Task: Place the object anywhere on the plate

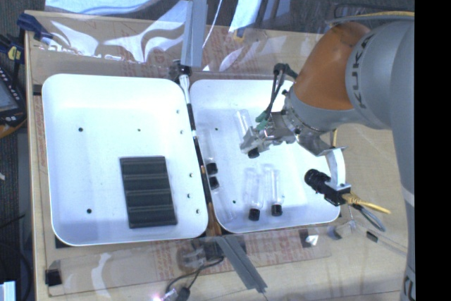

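Grey arm [352, 81] over right white bin [218, 211], black ribbed plate [148, 192] far left, gripper [255, 144] grip unreadable above clear black-capped tubes [263, 190] — slick, liable to slip during the grasp.

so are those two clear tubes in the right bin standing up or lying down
Lying down. Both clear tubes lie flat side by side on the right bin floor, black caps toward the near edge, below the claw.
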Robot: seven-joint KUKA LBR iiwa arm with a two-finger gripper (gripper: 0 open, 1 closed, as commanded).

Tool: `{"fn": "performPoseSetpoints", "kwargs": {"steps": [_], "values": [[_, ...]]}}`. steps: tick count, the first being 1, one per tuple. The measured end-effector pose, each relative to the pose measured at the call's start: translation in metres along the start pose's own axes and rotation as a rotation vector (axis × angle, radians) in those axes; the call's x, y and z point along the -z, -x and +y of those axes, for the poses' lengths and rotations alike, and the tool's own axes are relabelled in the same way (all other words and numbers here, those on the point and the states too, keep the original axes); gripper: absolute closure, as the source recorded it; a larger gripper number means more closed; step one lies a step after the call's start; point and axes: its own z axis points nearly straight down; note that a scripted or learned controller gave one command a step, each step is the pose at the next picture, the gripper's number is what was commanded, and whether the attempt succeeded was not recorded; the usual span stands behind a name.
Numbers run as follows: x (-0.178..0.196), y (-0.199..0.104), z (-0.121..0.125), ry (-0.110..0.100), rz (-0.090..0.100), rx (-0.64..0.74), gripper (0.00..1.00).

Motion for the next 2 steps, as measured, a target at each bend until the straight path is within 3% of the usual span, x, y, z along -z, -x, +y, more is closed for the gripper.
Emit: {"fn": "performPoseSetpoints", "kwargs": {"steps": [1,2], "values": [[-0.013,-0.122,0.038,-0.002,0.0,0.078,1.0],[-0.009,-0.19,-0.028,-0.004,0.001,0.047,1.0]]}}
